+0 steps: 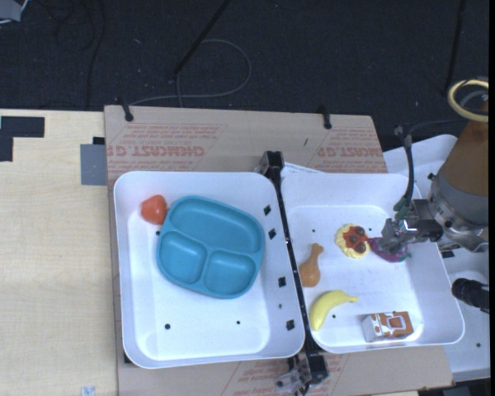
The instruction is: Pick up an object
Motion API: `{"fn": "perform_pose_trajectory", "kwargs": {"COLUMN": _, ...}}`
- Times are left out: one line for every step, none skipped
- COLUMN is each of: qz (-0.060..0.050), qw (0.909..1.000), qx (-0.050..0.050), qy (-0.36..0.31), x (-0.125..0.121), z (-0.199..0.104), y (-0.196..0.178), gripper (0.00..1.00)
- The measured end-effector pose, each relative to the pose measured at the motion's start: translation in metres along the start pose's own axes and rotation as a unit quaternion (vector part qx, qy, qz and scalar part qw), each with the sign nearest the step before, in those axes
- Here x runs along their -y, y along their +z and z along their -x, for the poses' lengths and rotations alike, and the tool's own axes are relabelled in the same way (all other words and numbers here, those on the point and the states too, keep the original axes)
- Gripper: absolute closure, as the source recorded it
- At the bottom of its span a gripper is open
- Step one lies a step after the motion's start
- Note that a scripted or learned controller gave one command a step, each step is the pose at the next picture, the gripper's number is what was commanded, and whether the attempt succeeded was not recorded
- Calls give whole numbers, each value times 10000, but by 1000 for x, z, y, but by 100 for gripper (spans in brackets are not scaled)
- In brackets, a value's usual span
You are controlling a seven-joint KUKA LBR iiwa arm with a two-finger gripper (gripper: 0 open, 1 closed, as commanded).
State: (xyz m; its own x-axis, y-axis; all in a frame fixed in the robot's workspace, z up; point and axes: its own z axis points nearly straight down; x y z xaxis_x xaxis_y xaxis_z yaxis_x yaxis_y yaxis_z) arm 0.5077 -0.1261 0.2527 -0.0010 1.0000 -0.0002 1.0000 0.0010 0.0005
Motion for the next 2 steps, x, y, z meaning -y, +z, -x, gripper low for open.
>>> {"fn": "perform_pose_trajectory", "kwargs": {"qz": -9, "qw": 10000, "qx": -11, "qy": -21, "x": -6, "z": -55, "y": -5, "gripper": 100}}
{"fn": "perform_pose_trajectory", "kwargs": {"qz": -31, "qw": 10000, "qx": -12, "qy": -18, "x": -11, "z": -114, "y": 12, "gripper": 100}}
